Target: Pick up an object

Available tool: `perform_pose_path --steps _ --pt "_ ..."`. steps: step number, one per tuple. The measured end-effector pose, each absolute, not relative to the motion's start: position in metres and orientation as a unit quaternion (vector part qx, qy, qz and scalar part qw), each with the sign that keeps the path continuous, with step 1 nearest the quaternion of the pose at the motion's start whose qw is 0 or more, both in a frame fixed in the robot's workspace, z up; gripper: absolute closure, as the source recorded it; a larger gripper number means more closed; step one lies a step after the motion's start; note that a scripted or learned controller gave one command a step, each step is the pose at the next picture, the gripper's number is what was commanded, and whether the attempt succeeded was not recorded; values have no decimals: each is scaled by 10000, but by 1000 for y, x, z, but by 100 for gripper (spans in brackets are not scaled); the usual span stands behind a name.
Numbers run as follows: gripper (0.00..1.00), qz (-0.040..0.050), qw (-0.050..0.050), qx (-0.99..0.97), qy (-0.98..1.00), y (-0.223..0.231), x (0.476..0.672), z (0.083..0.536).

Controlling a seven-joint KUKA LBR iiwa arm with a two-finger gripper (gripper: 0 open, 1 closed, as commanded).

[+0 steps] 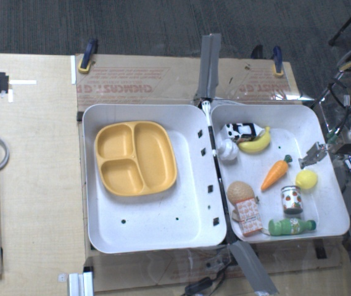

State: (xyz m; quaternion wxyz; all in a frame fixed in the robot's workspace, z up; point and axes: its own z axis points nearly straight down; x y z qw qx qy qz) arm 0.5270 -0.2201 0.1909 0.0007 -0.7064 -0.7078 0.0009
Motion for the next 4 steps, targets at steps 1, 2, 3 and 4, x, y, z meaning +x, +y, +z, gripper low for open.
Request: perform_pose_path --steps 1,2,3,4 --pt "0 6 0 -6709 -7415 -151 537 91" --pt "100 11 2 -6722 -7404 -152 537 100" --pt "100 6 -8 -6383 -7698 -166 544 92" --pt "100 3 -6 -6572 -7537 -166 550 92"
